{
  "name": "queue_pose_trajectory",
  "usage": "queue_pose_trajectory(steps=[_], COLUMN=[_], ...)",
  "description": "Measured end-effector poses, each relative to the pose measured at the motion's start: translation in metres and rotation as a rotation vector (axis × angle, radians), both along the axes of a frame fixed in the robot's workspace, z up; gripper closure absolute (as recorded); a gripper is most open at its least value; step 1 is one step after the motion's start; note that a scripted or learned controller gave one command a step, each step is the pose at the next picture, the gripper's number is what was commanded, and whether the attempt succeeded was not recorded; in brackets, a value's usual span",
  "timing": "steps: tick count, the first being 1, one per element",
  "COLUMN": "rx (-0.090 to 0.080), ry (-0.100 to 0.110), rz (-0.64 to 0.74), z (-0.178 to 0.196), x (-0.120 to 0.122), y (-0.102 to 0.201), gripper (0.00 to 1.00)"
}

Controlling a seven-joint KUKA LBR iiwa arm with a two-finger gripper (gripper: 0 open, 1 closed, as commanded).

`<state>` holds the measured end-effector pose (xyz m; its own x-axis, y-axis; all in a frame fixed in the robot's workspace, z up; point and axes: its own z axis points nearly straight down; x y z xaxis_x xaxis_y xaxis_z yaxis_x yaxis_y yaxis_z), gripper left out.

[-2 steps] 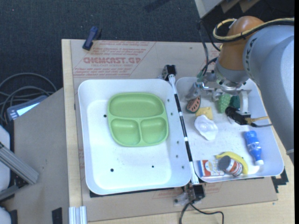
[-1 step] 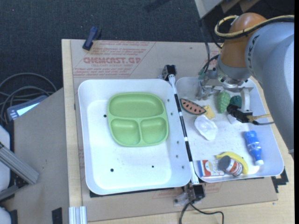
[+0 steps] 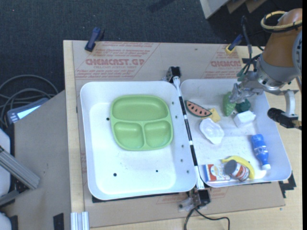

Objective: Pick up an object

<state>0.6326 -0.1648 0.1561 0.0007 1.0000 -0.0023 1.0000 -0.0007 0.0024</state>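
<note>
Dark carpet surrounds a cardboard-topped bench point(image 3: 144, 56), on which two white bins are set side by side. A green divided plate point(image 3: 141, 121) is seen in the left bin point(image 3: 91, 143). In the right bin point(image 3: 278, 152) several things are scattered: a watermelon-slice toy point(image 3: 198, 109) at about ten o'clock, a crumpled white item point(image 3: 212, 130) near the middle, a blue bottle point(image 3: 260, 150) at four o'clock, and a banana point(image 3: 240, 163) with a small can point(image 3: 234, 168) at six o'clock. The gripper point(image 3: 238, 96) is placed low at one o'clock, right over a green object point(image 3: 230, 105) beside a white block point(image 3: 245, 117). Whether the claw is spread or pinching cannot be told. The green object looks small, rounded and partly hidden. The pick-up is judged to be at the grasp stage; the lift is not yet done.
</note>
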Motion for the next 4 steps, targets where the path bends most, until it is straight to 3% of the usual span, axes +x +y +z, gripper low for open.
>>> queue_pose_trajectory(steps=[1, 2, 3, 4], rx=[0.001, 0.003, 0.002, 0.004], ry=[0.001, 0.005, 0.002, 0.004], rz=[0.001, 0.001, 0.001, 0.002], z=[-0.001, -0.072, -0.061, 0.008], x=[0.0, -0.001, 0.0, -0.051], y=[0.001, -0.005, -0.005, 0.053], gripper=[0.0, 0.0, 1.0, 1.0])
